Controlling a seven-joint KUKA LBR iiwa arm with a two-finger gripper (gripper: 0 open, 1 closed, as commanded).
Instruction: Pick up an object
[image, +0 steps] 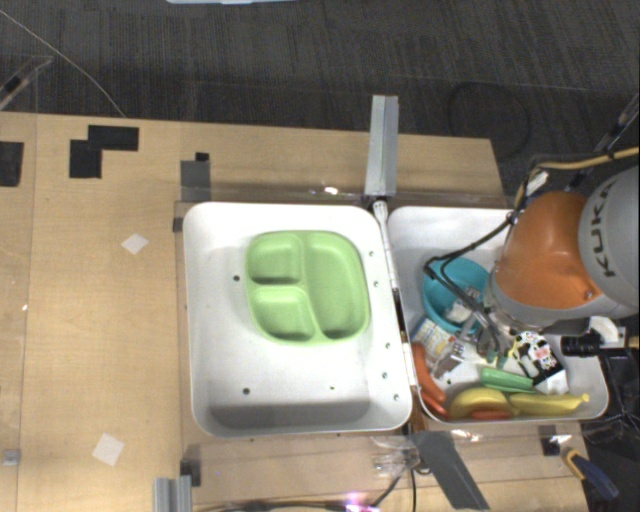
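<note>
Loads of stuff crammed in the right bin (596, 398) under the gripper (478, 335). Can't tell its grip state. Might snag that banana (545, 403) and cup (447, 283) together, or grab nothing.

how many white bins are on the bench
2. The left bin holds a green divided tray. The right bin, touching it along the middle divider, holds a pile of small objects with the arm reaching in over it.

Robotics lab: wooden bench (90, 330), white bins (210, 330), loose cables (470, 245).
</note>
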